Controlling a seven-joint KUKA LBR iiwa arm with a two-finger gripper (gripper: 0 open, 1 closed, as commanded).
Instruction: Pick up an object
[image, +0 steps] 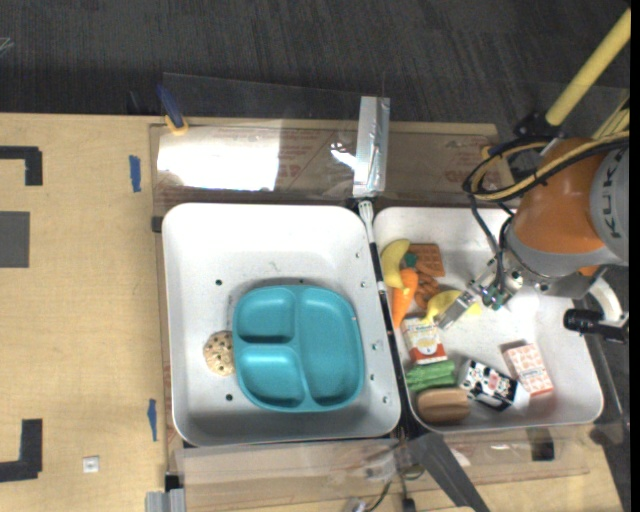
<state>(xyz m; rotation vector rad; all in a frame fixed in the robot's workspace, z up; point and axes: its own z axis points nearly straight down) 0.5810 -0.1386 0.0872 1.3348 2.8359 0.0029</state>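
The tool (462, 308) hangs low in the right bin (560, 225), at the edge of a heap of toy food crowded against that bin's left wall, and whether its fingers are apart or together cannot be told from this slant. No object is visibly between them, so the pick looks not yet made. The nearest candidates are the yellow banana (396, 255) and the orange carrot (403, 295) at the heap's far end, a ridged brown piece (428, 262) beside them, and a small red-and-white carton (426, 345) just below the tool. To do this well, the tool should probably single out one piece with free space on two sides; the packed pile gives the fingers little room, and smooth rounded plastic like the banana may squirt out unless it is squeezed across its narrow width. The flat pink box (528, 367) and the dark printed packet (488, 385), lying apart toward the near right corner of the bin, look easier: straight edges, matte card faces. A green ribbed item (430, 376) and a tan bun-like piece (443, 404) sit at the near left corner. In the left bin (200, 240) rests a glossy teal divided plate (297, 345), with a speckled cookie (219, 352) touching its left rim.
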